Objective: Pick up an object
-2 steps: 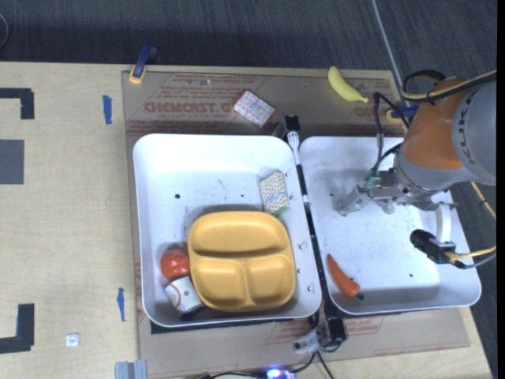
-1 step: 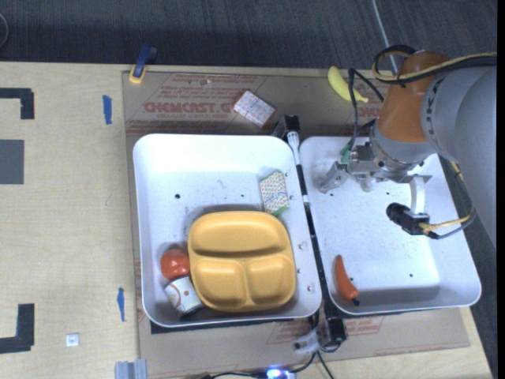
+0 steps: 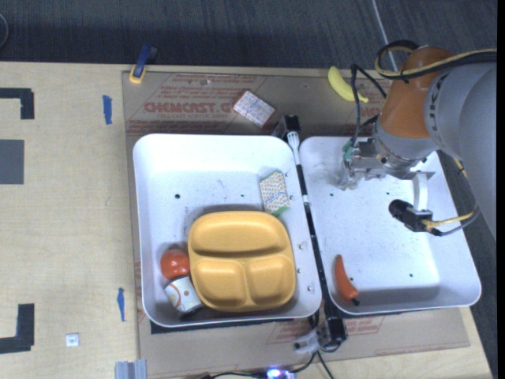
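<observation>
While jaws (image 3: 348, 177) hang, state unclear, glossy yellow compartment tray (image 3: 241, 259) lies apart.

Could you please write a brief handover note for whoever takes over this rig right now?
Gripper: low over the far-left part of the right bin, nothing seen between its fingers.
Left bin: yellow divided tray, a red-and-white object at its left edge, a small patterned packet by the right wall.
Right bin: an orange carrot-like object at the near-left corner.
Done: nothing picked yet.
Left: grasp and lift one object.
</observation>
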### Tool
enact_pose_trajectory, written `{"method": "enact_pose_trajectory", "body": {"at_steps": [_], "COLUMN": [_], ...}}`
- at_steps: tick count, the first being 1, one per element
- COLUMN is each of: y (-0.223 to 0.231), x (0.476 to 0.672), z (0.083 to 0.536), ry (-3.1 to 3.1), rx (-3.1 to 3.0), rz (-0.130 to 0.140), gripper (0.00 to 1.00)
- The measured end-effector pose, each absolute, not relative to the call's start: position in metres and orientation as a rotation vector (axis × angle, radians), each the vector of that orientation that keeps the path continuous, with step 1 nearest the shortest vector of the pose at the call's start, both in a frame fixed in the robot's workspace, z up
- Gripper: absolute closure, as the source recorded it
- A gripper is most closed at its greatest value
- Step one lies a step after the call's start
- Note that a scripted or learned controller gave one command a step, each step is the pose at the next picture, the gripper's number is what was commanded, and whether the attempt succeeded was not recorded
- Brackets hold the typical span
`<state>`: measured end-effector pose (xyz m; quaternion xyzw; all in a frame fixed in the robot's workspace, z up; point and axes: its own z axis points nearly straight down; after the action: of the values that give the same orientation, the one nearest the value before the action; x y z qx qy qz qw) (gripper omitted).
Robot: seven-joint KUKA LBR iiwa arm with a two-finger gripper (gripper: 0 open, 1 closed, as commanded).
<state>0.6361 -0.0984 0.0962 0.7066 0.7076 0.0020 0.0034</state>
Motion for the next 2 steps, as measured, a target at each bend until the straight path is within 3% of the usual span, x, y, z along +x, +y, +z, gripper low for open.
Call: {"method": "enact_pose_trajectory", "body": {"at_steps": [1,2], "y": [-0.017,-0.038], "x": [0.595,0.494], "z": [0.185,0.184], "ry": [2.223,2.222], "rx": [2.219,2.224], "rz": [0.002,-0.001], "gripper": [1.00,1.00]}}
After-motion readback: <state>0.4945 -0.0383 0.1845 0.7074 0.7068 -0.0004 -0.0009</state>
